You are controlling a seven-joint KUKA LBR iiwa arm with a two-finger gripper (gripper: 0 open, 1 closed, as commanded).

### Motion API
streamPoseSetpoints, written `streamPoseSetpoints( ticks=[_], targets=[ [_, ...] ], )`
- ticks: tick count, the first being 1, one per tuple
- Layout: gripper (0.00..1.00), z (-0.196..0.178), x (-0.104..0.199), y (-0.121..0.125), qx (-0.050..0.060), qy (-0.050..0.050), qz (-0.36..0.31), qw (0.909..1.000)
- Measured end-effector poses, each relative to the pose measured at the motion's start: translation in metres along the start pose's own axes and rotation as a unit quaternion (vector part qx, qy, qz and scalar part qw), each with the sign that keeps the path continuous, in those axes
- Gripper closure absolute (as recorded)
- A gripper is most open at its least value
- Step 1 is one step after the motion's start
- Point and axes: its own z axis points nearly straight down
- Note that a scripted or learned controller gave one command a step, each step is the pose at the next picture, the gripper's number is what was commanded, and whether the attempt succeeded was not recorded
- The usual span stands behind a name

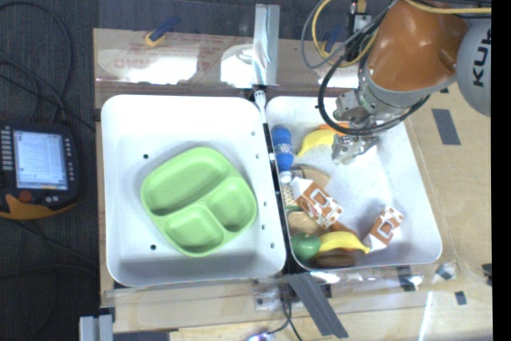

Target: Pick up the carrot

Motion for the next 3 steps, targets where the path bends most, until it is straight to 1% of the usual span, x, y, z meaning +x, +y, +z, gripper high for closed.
streamPoseSetpoints(
  ticks=[1, 2, 3],
  targets=[
    [1.0, -0.042, 0.018, -0.005, 0.002, 0.0, -0.149, 0.9889],
    [1.0, -0.058, 0.068, -0.037, 0.002, -0.001, -0.312, 0.95],
    [1.0, -0.057, 0.059, -0.041, 0.001, 0.0, -0.448, 0.8942]
  ],
)
